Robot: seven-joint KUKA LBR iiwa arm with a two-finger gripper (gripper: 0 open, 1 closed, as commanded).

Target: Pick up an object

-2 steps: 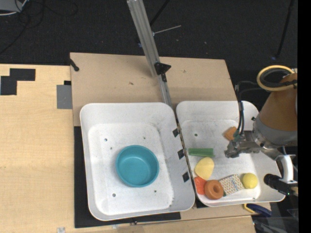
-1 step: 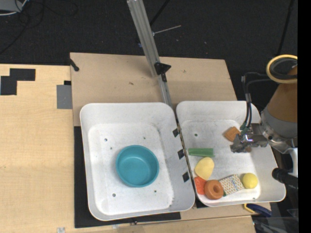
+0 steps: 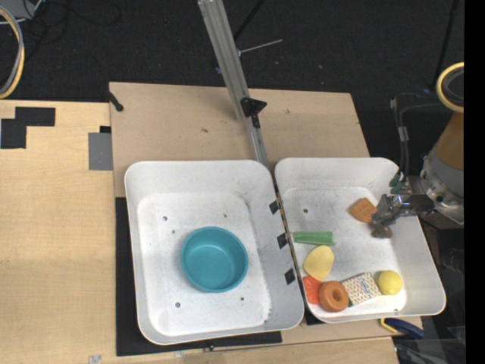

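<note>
Here the tool [image 3: 384, 217], its state impossible to tell, risks merely nudging the brown wedge [image 3: 363, 209] toward the right bin [image 3: 345, 169] wall.

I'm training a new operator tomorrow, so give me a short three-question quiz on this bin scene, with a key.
1. True or false: the teal bowl sits in the left bin.
2. Which item lies nearest the gripper? A) brown piece B) yellow ball C) orange ring
3. Fill in: the green stick lies in the ____ bin.

Key: 1 true; 2 A; 3 right.
</note>
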